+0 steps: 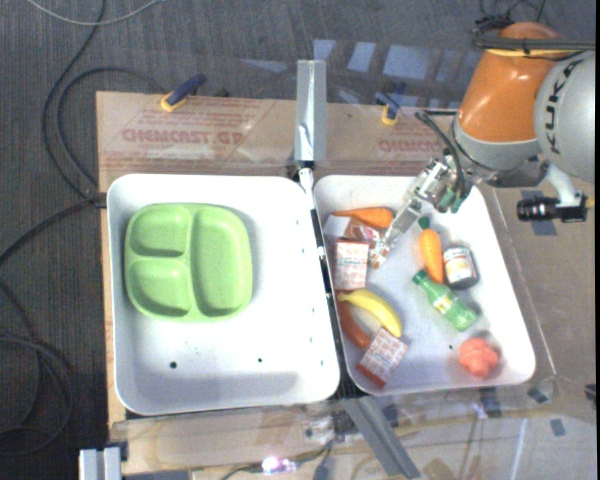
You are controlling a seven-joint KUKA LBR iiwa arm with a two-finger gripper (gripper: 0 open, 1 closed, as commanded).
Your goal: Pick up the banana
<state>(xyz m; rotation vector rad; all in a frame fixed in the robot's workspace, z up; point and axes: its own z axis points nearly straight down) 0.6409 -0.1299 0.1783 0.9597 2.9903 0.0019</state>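
Inside right bin [508, 298], banana [373, 308] among groceries, left bin [220, 368] holding green plate [190, 260], jaws' state unclear.

The banana [373, 309] I'm after lies flat in the right-hand bin, toward its left side and a little nearer than the middle. It is yellow, short and curved, running from upper left down to lower right. It rests partly over a reddish-orange item and just beyond a small red-and-white packet.
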